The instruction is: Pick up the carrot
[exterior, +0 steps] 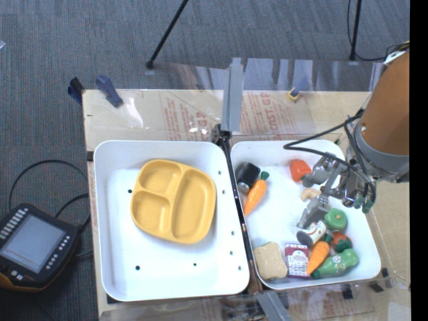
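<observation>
Down at the near edge of the right bin point(372, 243) there's a slice of bread point(270, 260), a small red box point(296, 259), a green bottle point(338, 263) and one carrot point(318, 257) leaning among them. Just above, the gripper point(314, 221) hangs over that clutter; open or closed, I cannot tell. Further back, a second carrot point(255, 196) lies by the bin's left wall, beside a black object point(245, 174). The left bin point(114, 246) holds a yellow divided plate point(174, 200).
</observation>
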